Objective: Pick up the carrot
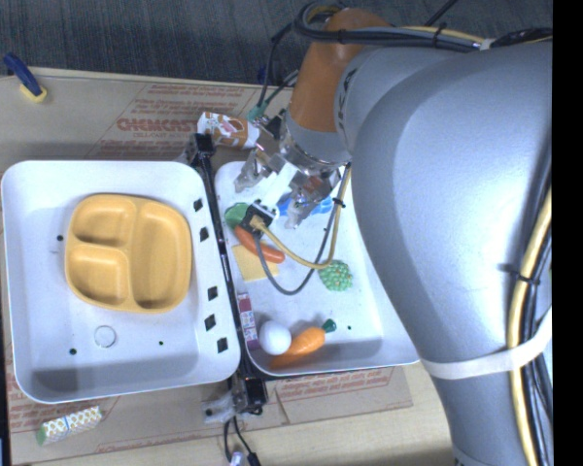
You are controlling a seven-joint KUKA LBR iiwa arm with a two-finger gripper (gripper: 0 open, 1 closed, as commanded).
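Fig.: bench viewed from above at a slant, items listed L to R. A blue-and-yellow object (24, 78) is seen at the far L corner of the cardboard sheet (126, 100) under both bins. The left bin (19, 260) holds a yellow divided tray (128, 250), w/ three compartments, lying flat near the bin's centre. A small patterned packet (70, 422) lies on the cardboard just outside the near L corner. Black clips (210, 260) are set along the seam btwn the bins. In the right bin (364, 343), a white egg-shaped item (274, 338) rests at the near wall; the carrot (299, 342) lies touching it on its R side. The carrot's long axis runs approx. L–R, tilted slightly up to the R; the green top (327, 327) points R, the orange end points L toward the egg. A green knobbly item (336, 276) sits farther back, apart from the carrot. A red-orange item (258, 245) on a yellow slab (250, 263) lies mid-bin. The gripper (282, 187) is held above the bin's far part, well apart from the carrot; fingers are spread, nothing btwn them. The grey arm (447, 183) fills the R side.
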